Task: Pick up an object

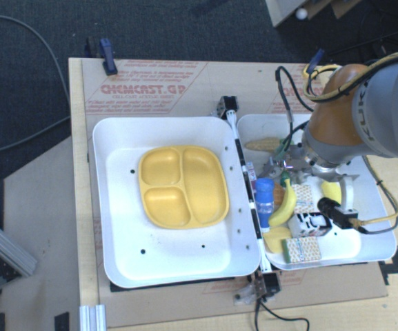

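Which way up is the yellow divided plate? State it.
Right side up: the yellow divided plate lies flat in the left bin, its three compartments facing upward.

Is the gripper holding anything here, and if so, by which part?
Cannot be told: the gripper sits low in the right bin above the banana, its tip hidden by the wrist.

Two bins sit side by side on the bench (150, 81). The left bin (116, 254) holds a divided plate (183, 186) at its centre. In the right bin (371, 243), a banana (285, 205) lies beside a bottle (263, 197) along the left wall, with a packet (302, 249) at the front edge.
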